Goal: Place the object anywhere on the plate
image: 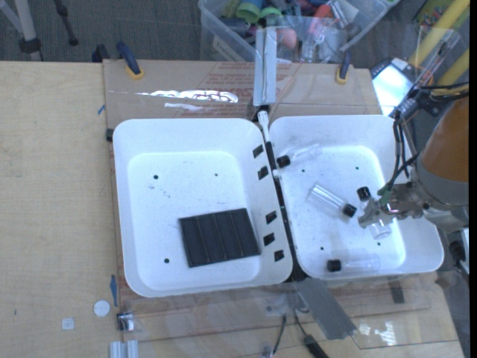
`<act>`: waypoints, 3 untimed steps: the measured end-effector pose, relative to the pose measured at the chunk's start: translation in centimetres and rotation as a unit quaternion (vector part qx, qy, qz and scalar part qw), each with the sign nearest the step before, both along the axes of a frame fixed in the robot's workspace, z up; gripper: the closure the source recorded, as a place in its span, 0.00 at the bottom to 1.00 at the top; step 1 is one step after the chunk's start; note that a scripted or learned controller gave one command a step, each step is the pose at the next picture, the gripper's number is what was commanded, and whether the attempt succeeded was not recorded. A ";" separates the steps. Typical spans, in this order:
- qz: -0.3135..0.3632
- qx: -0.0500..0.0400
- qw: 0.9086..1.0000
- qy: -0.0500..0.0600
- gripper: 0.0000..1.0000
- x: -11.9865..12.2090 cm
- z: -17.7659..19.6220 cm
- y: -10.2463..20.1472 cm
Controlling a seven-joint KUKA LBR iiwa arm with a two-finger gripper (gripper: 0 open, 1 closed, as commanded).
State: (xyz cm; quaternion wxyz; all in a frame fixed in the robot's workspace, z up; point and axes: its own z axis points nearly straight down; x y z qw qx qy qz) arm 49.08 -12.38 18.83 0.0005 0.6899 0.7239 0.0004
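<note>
Looking down on both bins. Picking out the gripper [376, 218] low in the R bin [417, 263], hard by its right wall. Open or closed? Can't tell from up here (metal and glare all run together). Catching a clear glint right beneath it, poss. something see-through, but too washed out to call, so no hold to report.

Counting three clear tubes w/ black ends, all in the R bin:
- middle tube [326, 198], lying tilted, dark end pointing toward the gripper, near it but apart.
- far tube [304, 155], up by the back-left corner, dark end close to the divide btw the bins.
- near tube [361, 262], along the front wall, dark end on its left.

Also noting a small black cap [363, 193] just up-left of the gripper.

Over to the L bin [171, 185]: finding the plate [220, 237], dark and ribbed, lying flat toward the front, a touch skewed. A whole bin away from every tube.

Beyond the bench, glimpsing a clear tub [223, 21] full of coloured odds and ends.
</note>
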 end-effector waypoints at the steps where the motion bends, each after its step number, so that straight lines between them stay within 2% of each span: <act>1: 0.050 0.000 0.999 0.001 1.00 3.8 2.1 8.1; 2: 0.172 0.000 0.985 0.000 1.00 4.6 4.4 17.4; 3: 0.256 0.000 0.967 -0.001 1.00 4.0 7.2 25.3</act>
